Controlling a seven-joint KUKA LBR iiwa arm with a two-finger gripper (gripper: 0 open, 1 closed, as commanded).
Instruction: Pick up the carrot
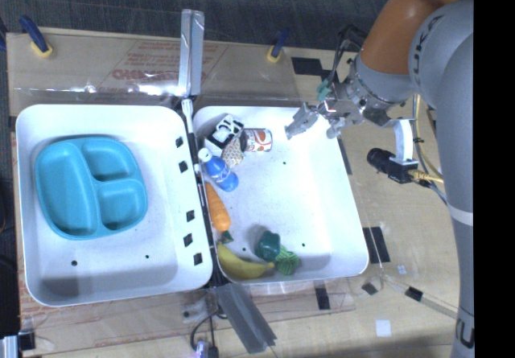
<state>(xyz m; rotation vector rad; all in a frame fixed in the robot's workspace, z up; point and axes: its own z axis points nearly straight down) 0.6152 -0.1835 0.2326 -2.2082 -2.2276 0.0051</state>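
1. Right now the hand [315, 121] hangs over the upper right corner of the right bin [322, 211], its two fingers spread apart with nothing between them.
2. The carrot [217, 207] lies well away from it, along the left wall of that bin, just beside the divider between the two bins and pointing up and down the wall.
3. Crowding is the main risk: a blue bottle [219, 174] sits at the carrot's upper end and a banana [240, 265] curves at its lower end, so a slightly off descent could close on a neighbour instead.
4. With the carrot so close to the wall, one finger may strike the rim or divider and stop the hand short of a proper grip.
5. Being smooth and tapered, the carrot would likely slip out if pinched near its thin end or squeezed along its length; a grip across the thick middle looks safer.
6. A green vegetable [273, 253] and a small can [257, 140] lie further off and seem less likely to interfere.
7. The blue tray [88, 183] in the left bin [48, 268] is out of the way.
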